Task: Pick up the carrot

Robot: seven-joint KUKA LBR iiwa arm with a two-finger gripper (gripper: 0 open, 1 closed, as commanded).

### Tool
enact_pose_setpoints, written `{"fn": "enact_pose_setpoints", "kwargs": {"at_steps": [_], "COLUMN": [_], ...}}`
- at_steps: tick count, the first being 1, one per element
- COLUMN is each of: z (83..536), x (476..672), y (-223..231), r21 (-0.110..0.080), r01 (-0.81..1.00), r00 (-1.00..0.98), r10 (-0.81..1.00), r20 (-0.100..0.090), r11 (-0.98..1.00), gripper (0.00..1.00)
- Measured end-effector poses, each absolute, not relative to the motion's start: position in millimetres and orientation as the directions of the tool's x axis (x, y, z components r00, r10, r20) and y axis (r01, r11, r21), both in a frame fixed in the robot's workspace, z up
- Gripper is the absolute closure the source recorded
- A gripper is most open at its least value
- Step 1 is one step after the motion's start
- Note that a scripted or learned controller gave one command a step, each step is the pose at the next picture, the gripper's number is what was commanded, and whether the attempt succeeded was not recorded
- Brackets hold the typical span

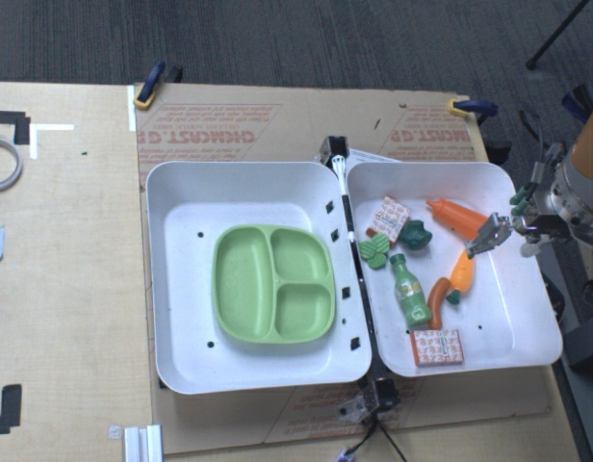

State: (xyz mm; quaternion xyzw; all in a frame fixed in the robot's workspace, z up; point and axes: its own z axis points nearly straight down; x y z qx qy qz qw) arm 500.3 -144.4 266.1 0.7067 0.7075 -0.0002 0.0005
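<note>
The carrot (461, 271) is a small orange piece with a green stub at its lower end. It lies tilted in the right part of the right bin (513, 327). My gripper (491, 231) reaches in from the right and hovers just above and to the right of the carrot's upper end. Its tip sits between the carrot and a larger orange piece (455, 217). Nothing is visibly held.
The right bin also holds a green bottle (408, 290), a reddish sausage (438, 300), dark green vegetables (414, 235), a green leaf shape (374, 249) and two small printed boxes (437, 347). In the left bin (171, 287) lies a green divided plate (274, 284).
</note>
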Motion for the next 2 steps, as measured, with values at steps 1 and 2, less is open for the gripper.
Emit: {"fn": "enact_pose_setpoints", "kwargs": {"at_steps": [1, 2], "z": [203, 92], "x": [564.8, 569.9], "y": [-155, -194], "r21": [0.0, -0.001], "r01": [0.994, 0.999], "r00": [0.109, 0.044], "r10": [0.994, 0.999], "r20": [-0.001, 0.0], "r11": [-0.109, -0.044], "gripper": [0.0, 0.0]}}
